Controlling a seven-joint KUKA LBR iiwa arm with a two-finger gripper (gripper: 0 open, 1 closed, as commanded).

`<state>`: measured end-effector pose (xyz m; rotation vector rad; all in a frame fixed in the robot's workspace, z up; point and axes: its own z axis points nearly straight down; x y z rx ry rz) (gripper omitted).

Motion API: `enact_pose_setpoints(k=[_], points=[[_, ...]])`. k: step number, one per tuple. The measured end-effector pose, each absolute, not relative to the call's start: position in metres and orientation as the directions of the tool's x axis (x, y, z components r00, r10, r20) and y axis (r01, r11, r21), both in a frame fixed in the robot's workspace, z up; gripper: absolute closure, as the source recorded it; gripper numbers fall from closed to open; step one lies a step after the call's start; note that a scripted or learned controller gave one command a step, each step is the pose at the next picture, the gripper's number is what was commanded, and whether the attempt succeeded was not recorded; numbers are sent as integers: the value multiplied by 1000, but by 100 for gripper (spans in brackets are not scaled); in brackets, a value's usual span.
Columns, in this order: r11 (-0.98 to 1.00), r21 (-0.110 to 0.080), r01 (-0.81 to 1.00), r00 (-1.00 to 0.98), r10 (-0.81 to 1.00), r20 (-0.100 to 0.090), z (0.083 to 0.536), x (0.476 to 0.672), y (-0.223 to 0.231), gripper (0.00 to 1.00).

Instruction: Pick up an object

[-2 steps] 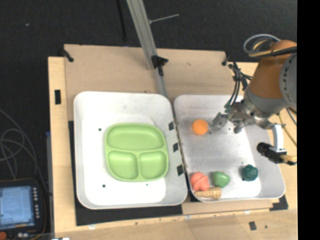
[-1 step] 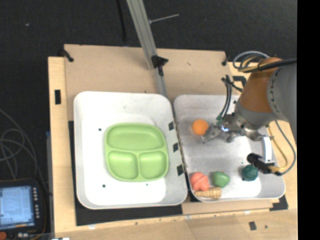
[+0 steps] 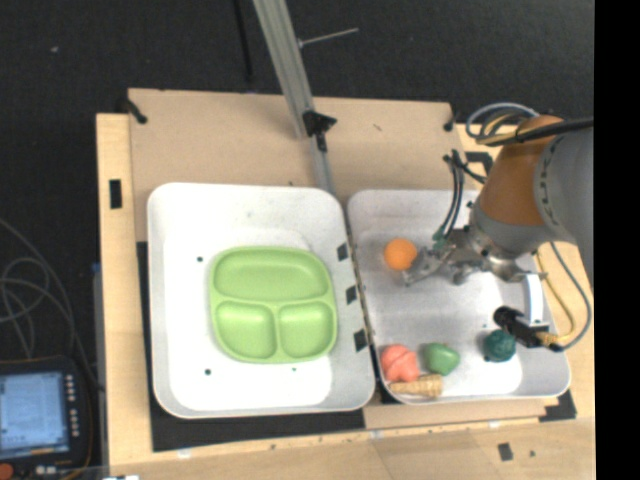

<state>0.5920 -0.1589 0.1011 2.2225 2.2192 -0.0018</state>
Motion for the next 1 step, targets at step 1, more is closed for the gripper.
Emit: enact_pose_setpoints(k=[1], points=[[-6, 3, 1000, 6, 1000, -1, 113, 593, -160, 100]])
